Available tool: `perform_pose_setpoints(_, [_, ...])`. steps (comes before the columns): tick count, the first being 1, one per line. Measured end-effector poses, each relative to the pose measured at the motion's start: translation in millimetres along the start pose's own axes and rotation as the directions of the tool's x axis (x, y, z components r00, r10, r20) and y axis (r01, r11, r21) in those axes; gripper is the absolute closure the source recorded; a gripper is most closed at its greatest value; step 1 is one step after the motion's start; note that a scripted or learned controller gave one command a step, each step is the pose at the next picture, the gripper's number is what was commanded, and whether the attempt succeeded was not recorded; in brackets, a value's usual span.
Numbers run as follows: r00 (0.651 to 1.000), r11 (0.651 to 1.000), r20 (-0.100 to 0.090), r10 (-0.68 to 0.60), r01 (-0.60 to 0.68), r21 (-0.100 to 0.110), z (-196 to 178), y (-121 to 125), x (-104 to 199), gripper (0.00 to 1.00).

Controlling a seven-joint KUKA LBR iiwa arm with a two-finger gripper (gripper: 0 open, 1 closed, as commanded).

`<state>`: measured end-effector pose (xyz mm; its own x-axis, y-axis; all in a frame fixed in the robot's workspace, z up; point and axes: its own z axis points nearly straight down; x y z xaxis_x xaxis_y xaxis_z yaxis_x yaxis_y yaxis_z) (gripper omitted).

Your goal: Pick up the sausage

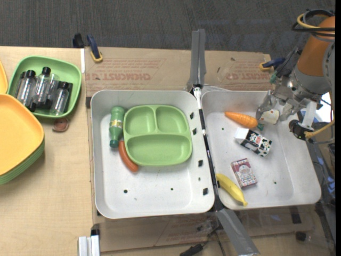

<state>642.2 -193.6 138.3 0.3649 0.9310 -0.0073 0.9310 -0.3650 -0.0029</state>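
Note:
The sausage (pixel 128 157), reddish orange and slightly curved, lies in the left bin (pixel 154 199) against the lower left edge of a green divided plate (pixel 157 134). A green bottle (pixel 115 125) lies just above it along the plate's left side. My gripper (pixel 269 114) hangs over the far right part of the right bin (pixel 287 191), close to the thick end of a carrot (pixel 241 119) and far from the sausage.
The right bin also holds a black-and-white box (pixel 254 141), a deck of cards (pixel 244 173) and a banana (pixel 232 188). On the bench at left stand a green tray of dark bottles (pixel 43 87) and stacked orange plates (pixel 18 140).

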Motion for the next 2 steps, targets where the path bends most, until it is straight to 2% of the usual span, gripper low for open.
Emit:
perform_pose_setpoints(1, [1.0, 1.0, 0.002, -0.003, 0.003, 0.001, -8, 0, 0, 1.0])
perform_pose_setpoints(2, [0.978, 0.978, -0.021, 0.206, -0.206, 0.011, 46, -11, -9, 1.0])
